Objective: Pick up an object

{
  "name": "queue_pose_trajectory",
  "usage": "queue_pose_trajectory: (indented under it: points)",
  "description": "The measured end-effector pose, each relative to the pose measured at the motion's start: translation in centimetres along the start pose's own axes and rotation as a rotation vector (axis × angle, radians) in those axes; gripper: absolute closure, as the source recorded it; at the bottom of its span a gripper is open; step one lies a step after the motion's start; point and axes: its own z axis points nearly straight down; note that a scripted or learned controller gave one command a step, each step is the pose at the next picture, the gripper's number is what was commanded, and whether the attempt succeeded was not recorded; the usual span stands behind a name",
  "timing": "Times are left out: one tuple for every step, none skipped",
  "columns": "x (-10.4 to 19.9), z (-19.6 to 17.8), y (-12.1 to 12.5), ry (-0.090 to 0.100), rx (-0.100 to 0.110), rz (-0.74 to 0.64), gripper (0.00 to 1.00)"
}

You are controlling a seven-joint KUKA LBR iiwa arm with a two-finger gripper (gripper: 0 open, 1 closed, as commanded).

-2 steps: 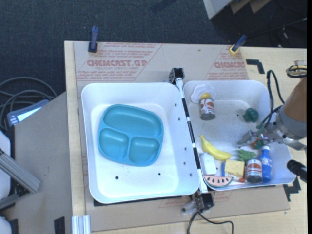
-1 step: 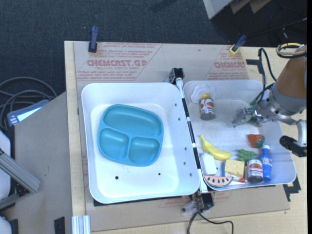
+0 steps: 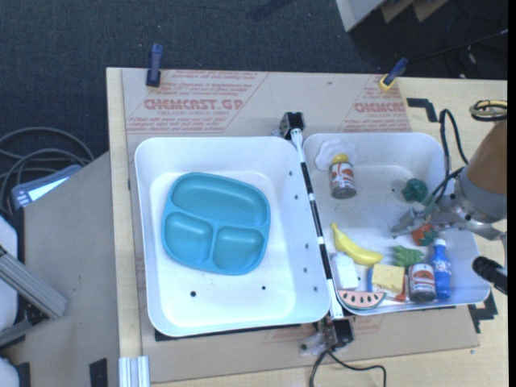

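Fixed overhead view of bench with two shallow white bins side by side. Left white bin [image 3: 161, 297] at 9 o'clock of centre, holding blue three-compartment plastic plate [image 3: 216, 222] lying flat. Right white bin [image 3: 379, 153] at 3 o'clock, holding the small objects. Small can with red-and-white label [image 3: 343, 176] toward 12 o'clock of that bin, with white crumpled item [image 3: 326, 156] touching its upper left. Dark green rounded toy [image 3: 415, 189] toward 2 o'clock. Yellow plastic banana [image 3: 355, 250] near 8 o'clock, against the bin's left wall. Along the 6 o'clock edge, left to right: watermelon-slice toy [image 3: 359, 299], yellow block [image 3: 388, 278], second red-labelled can [image 3: 421, 281], blue bottle with white cap [image 3: 440, 265], green leafy toy [image 3: 406, 255] just above them. Grey arm with orange band [image 3: 488, 176] entering from 3 o'clock. Two-finger gripper [image 3: 418, 223] low over bin centre-right, just beside small orange-red object [image 3: 424, 234]; finger spread and any hold on that object cannot be told.
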Motion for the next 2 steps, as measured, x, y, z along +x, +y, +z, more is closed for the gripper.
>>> queue_pose_trajectory:
  points:
    - [-0.3, -1.0, 0.0, -0.007, -0.004, 0.002, 1.00]
    - [8.9, 0.0, 1.6, -0.007, -0.004, 0.001, 1.00]
